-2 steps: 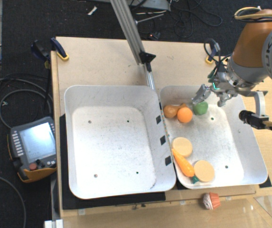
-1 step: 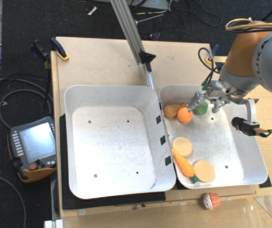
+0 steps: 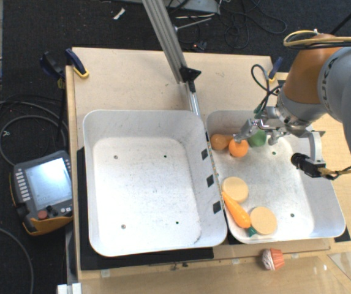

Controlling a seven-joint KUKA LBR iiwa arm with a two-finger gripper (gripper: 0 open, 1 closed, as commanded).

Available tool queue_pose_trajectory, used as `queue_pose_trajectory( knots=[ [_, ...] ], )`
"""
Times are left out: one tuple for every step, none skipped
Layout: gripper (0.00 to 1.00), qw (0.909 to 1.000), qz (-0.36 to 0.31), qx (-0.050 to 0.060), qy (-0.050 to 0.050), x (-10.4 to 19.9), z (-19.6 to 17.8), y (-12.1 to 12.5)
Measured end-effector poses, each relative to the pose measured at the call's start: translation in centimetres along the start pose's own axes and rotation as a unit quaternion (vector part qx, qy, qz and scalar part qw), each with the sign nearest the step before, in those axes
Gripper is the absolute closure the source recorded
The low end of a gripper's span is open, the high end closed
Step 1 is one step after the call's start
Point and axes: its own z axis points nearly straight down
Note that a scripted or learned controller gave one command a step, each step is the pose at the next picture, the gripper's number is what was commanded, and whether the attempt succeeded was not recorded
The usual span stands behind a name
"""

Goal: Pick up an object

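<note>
Where the arm reaches into the right bin at upper right of the frame, we see its gripper over a green object; whether the fingers pinch it, we cannot tell.

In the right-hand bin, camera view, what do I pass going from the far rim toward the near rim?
Green object by the tool → orange ball → pale disc → carrot → tan disc.
</note>
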Motion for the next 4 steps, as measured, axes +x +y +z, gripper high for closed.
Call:
queue_pose_trajectory(
  knots=[
    [1.00,1.0000,0.000,-0.001,0.000,0.0,-0.9,0.1],
    [1.00,1.0000,-0.001,0.009,-0.001,-0.9,-6.5,0.7],
    [1.00,1.0000,-0.001,0.009,0.000,-0.9,-11.0,1.0],
    [1.00,0.9999,-0.001,0.013,0.000,-0.9,-9.0,1.0]
  ],
)
